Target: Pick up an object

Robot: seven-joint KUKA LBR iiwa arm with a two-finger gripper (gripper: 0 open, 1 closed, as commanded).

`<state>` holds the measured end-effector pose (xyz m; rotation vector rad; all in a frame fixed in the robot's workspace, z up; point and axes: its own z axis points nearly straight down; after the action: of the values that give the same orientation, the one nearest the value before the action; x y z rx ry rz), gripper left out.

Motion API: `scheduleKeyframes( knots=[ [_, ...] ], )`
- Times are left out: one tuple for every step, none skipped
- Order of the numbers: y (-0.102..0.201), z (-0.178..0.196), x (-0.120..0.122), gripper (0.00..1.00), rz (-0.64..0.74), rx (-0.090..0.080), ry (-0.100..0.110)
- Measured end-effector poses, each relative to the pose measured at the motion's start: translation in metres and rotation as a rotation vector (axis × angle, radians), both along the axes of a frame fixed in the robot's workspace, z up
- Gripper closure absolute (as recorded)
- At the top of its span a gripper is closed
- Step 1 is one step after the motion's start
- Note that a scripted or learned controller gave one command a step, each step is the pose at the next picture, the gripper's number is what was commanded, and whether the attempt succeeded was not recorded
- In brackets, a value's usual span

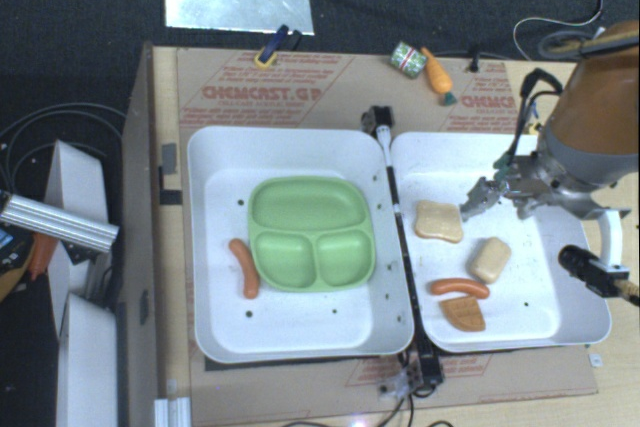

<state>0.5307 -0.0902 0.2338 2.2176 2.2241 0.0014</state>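
The right bin [570,315] holds a pale slice of bread [438,221], a cream-coloured bun [490,260], an orange-red sausage [460,288] and a brown cookie-like piece [465,314]. My gripper [473,201] hangs over this bin, just right of and above the bread slice, pointing down and left toward it. Nothing shows in its grasp. In the left bin [215,215] sit a green divided plate [310,233] and a second sausage [244,268] to the plate's left.
Beyond the bins, a toy carrot [438,73] and a small green can [407,58] lie on the cardboard. A blue and yellow clip [273,46] rests farther left. A black divider [395,215] runs between the bins.
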Motion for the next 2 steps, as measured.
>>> scheduleKeyframes(
  knots=[
    [-0.042,-0.139,-0.009,0.00,-0.001,0.000,-0.001],
    [-0.091,-0.150,-0.002,0.00,-0.003,-0.001,-0.001]
  ],
)
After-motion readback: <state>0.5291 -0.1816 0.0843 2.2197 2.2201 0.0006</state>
